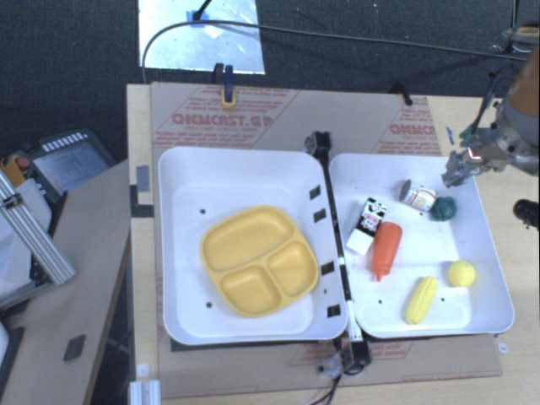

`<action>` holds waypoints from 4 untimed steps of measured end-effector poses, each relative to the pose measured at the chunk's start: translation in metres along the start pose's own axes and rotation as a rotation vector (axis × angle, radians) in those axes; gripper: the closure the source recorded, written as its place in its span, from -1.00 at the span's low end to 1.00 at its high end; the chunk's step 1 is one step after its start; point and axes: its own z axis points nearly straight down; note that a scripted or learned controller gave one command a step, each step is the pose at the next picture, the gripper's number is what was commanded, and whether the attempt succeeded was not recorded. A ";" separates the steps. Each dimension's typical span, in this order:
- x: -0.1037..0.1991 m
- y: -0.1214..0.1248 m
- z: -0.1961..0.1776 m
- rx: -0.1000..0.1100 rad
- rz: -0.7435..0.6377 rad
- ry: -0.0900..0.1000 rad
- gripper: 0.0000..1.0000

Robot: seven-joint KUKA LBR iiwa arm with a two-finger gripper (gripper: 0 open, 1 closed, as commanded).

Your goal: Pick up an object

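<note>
The right bin [485, 251] holds an orange carrot [386, 249], a yellow corn cob [421, 299], a yellow ball [461, 273], a dark green round piece [443, 208], a small grey-and-white can [418, 196] and a black-and-white box [367, 223]. My gripper [460, 169] hovers at the bin's far right corner, just above and right of the can and the green piece. Nothing shows between its fingers.
The left bin [181, 226] carries a yellow divided plate [257, 260]. A black divider with clips [329, 226] runs between the bins. Cardboard lies under both bins, and a cable crosses the back of the bench.
</note>
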 end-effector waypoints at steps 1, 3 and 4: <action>0.062 -0.007 0.004 0.005 -0.005 0.004 1.00; 0.179 -0.005 0.013 0.005 -0.005 0.004 1.00; 0.225 -0.015 0.015 0.006 -0.003 0.003 1.00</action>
